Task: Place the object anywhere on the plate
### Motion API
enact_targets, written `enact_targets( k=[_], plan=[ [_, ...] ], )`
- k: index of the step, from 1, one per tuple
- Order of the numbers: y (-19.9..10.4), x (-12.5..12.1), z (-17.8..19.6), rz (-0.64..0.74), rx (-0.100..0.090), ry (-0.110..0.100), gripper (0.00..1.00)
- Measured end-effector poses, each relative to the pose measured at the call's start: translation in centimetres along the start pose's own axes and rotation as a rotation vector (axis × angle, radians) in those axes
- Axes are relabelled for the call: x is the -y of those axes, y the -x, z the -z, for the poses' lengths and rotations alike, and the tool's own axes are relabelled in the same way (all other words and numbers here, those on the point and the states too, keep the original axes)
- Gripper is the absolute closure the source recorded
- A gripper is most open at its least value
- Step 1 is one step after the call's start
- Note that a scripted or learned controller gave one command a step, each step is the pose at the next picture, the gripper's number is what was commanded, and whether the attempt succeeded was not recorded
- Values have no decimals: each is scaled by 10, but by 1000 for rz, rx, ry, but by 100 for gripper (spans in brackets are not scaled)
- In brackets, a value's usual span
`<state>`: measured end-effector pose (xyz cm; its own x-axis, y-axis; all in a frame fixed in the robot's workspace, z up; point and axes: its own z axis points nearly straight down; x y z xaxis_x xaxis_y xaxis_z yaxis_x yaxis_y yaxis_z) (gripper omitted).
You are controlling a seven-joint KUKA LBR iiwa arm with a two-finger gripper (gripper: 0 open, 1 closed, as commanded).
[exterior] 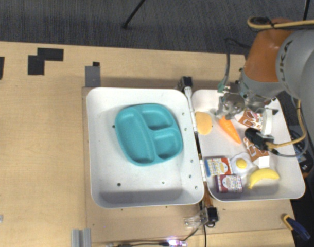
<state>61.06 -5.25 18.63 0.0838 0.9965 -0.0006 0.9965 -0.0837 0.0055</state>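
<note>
Carrot-shaped orange plastic toy [229,129] lies in the right bin [291,189], long axis slanting, tip toward lower right (thick end under the gripper [230,107]); divided teal plate [146,133] well apart.

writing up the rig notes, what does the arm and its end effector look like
The grey, rounded arm has an orange band above the wrist. Its end effector is a small metallic grey assembly. A yellow cable loops over the arm, and black cables run beside it.
</note>
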Motion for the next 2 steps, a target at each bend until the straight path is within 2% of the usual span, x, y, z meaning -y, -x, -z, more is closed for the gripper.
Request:
enact_targets(
  k=[1, 2],
  plan=[
    [-59, -21, -1, -139, -4, -2, 100],
    [-124, -7, -1, -280, -4, -5, 100]
  ],
)
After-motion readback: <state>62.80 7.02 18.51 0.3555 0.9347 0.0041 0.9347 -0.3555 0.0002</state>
